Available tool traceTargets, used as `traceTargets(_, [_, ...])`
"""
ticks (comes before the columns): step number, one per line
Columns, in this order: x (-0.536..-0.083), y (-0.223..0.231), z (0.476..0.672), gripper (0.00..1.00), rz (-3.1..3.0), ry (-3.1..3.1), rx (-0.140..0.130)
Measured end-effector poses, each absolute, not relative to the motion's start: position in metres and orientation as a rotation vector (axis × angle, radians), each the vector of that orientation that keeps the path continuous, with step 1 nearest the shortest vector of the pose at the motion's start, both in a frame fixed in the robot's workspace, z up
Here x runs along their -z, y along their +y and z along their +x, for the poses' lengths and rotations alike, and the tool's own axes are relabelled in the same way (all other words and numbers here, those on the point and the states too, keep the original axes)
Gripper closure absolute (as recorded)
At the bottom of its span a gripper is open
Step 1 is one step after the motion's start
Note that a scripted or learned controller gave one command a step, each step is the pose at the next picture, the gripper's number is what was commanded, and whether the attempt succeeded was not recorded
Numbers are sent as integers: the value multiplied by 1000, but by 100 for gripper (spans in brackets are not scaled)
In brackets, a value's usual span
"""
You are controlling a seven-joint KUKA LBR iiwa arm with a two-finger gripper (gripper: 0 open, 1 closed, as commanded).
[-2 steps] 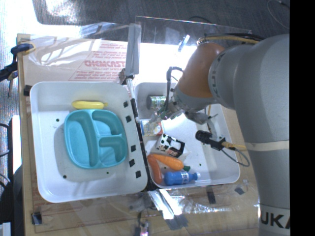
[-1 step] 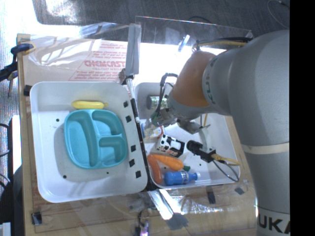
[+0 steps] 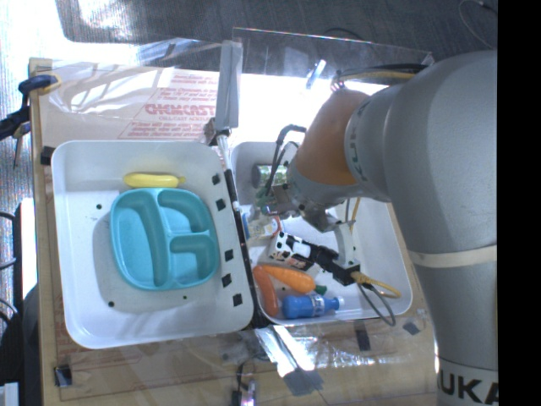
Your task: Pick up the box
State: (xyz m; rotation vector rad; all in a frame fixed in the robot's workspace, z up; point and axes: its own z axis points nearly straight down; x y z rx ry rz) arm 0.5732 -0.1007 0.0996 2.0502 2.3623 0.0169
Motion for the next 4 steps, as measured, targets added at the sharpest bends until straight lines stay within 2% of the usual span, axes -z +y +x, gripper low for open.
traceTargets(1, [-110,-100,574,100,2046,2367,-17])
traceTargets(2, [-113,-111,574,0,2050,2344,-6])
traceTargets(3, [-122,-107,575,100,2045,2357,-12])
traceTargets(4, [-123,-109,575,0,2046,2352,-8])
